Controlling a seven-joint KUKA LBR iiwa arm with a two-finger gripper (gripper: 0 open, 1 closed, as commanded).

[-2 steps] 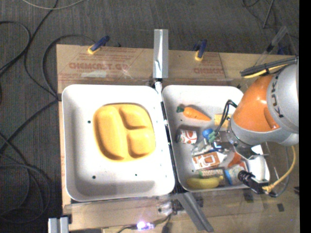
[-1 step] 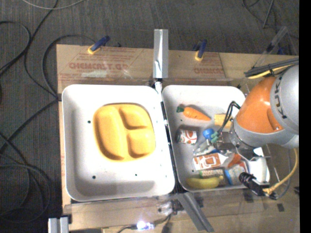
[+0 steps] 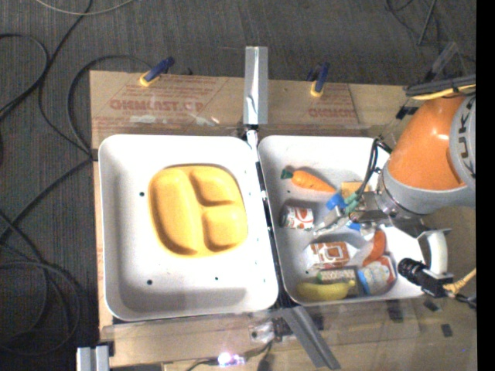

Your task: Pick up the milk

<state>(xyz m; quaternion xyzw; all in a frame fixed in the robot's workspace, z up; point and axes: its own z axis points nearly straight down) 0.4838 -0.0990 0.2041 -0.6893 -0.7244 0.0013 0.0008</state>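
- I count two white bins: the left bin (image 3: 124, 230) holds one yellow divided tray (image 3: 199, 209), and the right bin (image 3: 272, 199) holds all the loose items.
- In the right bin I see one carrot (image 3: 311, 180) near the far wall, one small carton, which I take for the milk (image 3: 298, 218), just below it, one brown-and-white box (image 3: 331, 253), one dark wrapped bar (image 3: 336, 274), one banana (image 3: 323, 291) against the near wall, and one red-topped packet (image 3: 377, 273) in the near right corner.
- The gripper (image 3: 346, 212) sits just right of the milk, over the bin's middle; I cannot tell how it is set.
- The milk lies close to the bin's left wall, leaving little room on that side.
- The items crowd the near half; the far right corner lies under the arm (image 3: 425, 157).
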